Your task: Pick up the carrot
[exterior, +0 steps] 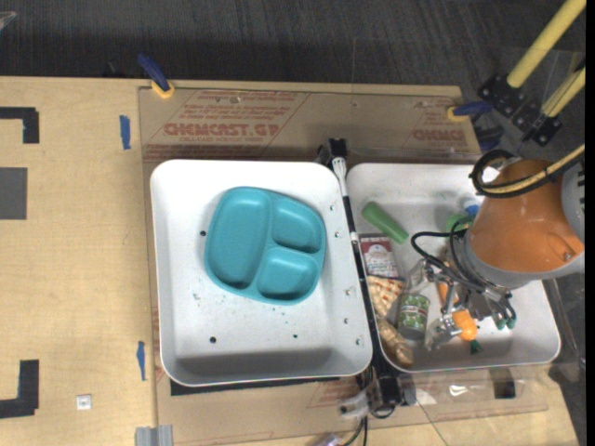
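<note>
We see the small orange carrot (462,323) low in the right shallow white bin (539,347), near its front right part, with a bit of green at its lower end. It lies right at the tip of the end effector (456,316), among the metal parts and wires there, but we cannot tell whether it sits between the parts that would grip it, nor how far open the end effector stands. Above it hangs the grey arm with its orange band (521,230), reaching in from the right. Just left of the carrot stands a small clear jar with a green label (415,312), and beyond that a red-and-white packet (376,255) and a pale, crumbly brown item (388,297). A long green vegetable-like piece (385,222) lies slantwise near the back of the same bin. In the left shallow white bin (186,342) rests a teal plastic plate with three compartments (265,243). Both bins sit on the tan bench (74,249).
</note>
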`<action>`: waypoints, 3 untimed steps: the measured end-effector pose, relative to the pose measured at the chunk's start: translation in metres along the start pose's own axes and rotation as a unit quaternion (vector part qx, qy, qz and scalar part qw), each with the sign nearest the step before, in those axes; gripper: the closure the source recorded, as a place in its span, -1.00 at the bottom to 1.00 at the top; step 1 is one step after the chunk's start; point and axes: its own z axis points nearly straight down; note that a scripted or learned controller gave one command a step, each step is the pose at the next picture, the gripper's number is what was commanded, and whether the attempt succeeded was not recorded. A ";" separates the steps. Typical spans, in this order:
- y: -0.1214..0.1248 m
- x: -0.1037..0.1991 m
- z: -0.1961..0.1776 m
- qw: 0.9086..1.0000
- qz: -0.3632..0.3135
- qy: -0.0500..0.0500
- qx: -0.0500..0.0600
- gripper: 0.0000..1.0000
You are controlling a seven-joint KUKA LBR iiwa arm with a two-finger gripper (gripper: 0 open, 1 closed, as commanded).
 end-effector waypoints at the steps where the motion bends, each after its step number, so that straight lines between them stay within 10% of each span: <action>1: 0.001 -0.004 -0.011 1.000 -0.001 -0.005 0.001 1.00; 2: 0.065 -0.082 -0.096 0.998 0.070 0.002 -0.003 1.00; 3: 0.002 -0.066 -0.093 0.974 -0.226 0.003 -0.004 1.00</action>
